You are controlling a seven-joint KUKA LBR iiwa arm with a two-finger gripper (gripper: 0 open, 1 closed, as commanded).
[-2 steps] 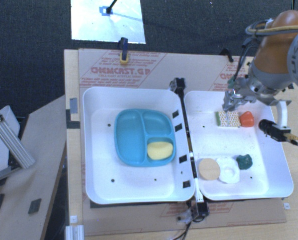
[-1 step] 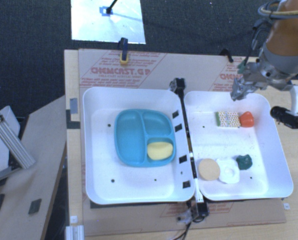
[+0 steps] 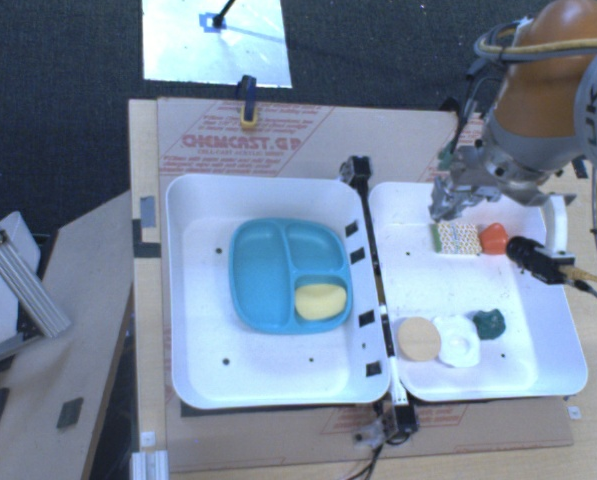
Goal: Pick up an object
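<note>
My gripper (image 3: 446,208) hangs over the back of the right bin (image 3: 418,268), just left of and above a patterned white block (image 3: 457,238). An orange object (image 3: 493,237) sits right beside that block. Nearer the front of the same bin lie a tan disc (image 3: 418,338), a white round piece (image 3: 458,345) and a dark green lump (image 3: 489,323). In the left bin (image 3: 198,268) a blue divided plate (image 3: 286,273) holds a yellow item (image 3: 320,300) in its lower right compartment. The fingertips are too blurred to read.
A black divider (image 3: 368,268) runs between the two bins. Cardboard (image 3: 248,138) lies under the bins, with a yellow and black clamp (image 3: 248,103) at its back edge. A metal sheet (image 3: 213,28) lies behind on the dark floor.
</note>
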